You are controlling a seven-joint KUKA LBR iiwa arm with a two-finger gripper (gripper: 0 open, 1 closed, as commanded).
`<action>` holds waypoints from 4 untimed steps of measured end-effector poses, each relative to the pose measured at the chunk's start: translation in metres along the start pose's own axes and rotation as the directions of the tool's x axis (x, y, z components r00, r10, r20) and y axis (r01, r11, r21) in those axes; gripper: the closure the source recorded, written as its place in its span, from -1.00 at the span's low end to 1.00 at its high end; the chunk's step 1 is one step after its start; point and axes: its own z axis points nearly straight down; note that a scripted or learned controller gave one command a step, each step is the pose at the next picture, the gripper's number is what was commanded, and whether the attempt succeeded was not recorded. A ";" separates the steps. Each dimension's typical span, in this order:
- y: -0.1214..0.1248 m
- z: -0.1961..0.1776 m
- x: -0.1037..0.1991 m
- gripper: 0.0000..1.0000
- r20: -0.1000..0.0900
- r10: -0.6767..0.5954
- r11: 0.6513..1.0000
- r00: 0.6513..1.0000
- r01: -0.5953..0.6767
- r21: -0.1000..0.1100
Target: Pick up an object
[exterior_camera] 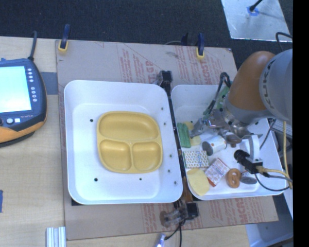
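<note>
A grey KUKA arm with an orange band above its wrist (257, 89) reaches in from the right and hangs low over the right-hand shallow white bin (183, 99), where a clutter of small objects lies heaped toward the near side. Its two-finger gripper (210, 123) sits down among the wrist hardware and cables just above that clutter; how its jaws stand cannot be told from this angle, and nothing can be seen between them.

The candidates for the pick lie close together below and beside the gripper: a green oblong block (183, 135) against the bin's left wall, a small white cylinder with a dark end (213, 146), a checked white-and-blue packet (195, 158), a pale yellow rounded slab (198, 181), a red-and-white wrapper (217, 171) and a brown ring-shaped piece (233, 178). Judging by its position, the gripper appears aimed at the upper edge of the heap, near the green block and the cylinder; crowded pieces there could make a clean grasp hard.

The left-hand shallow white bin (77, 184) holds a yellow plastic divided tray with three compartments (129, 141), lying flat in the middle, apparently the receiving side. Both bins rest on a brown cardboard sheet (118, 60) clamped to the bench, presumably to keep them from sliding. A grey handheld control pendant with a bright screen (13, 99) rests at the bench's left edge, well apart.
</note>
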 end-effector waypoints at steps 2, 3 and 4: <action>0.071 0.000 -0.091 -1.00 -0.002 0.001 1.000 1.000 -0.001 0.000; 0.077 0.000 -0.031 -1.00 -0.002 0.002 1.000 1.000 -0.002 0.008; 0.078 -0.001 -0.108 -1.00 -0.002 0.003 1.000 1.000 -0.003 -0.002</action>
